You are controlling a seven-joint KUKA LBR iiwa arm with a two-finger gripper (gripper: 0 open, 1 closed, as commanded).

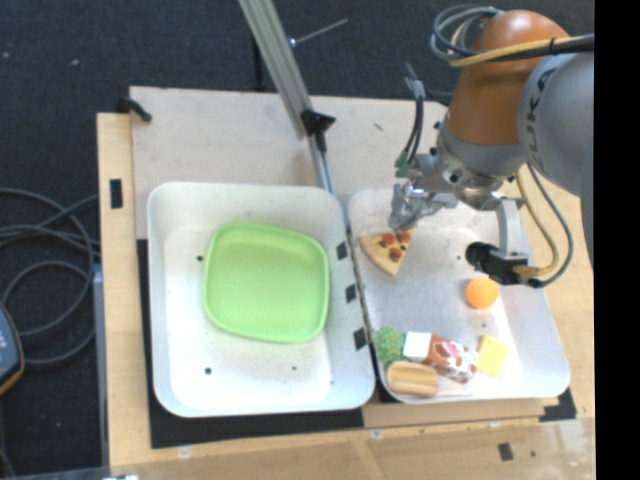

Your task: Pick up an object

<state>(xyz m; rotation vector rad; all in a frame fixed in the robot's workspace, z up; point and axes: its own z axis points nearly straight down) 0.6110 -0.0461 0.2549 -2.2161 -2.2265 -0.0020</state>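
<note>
A green plate (267, 282) is lying well left of the pizza slice (386, 251). The pincer (408, 211) is hovering just above that slice, its spread impossible to tell; descending off-centre risks nudging the slice against the bin wall (356, 258).

Gripper (405, 211) fingertips too blurred against the bin floor to tell their gap. Arm (520, 78) behind it cut off by right edge. Pizza slice (386, 251) just below it: top edge partly covered by fingers. Small toys (440, 358) well below: crowded, kinds unclear.
</note>
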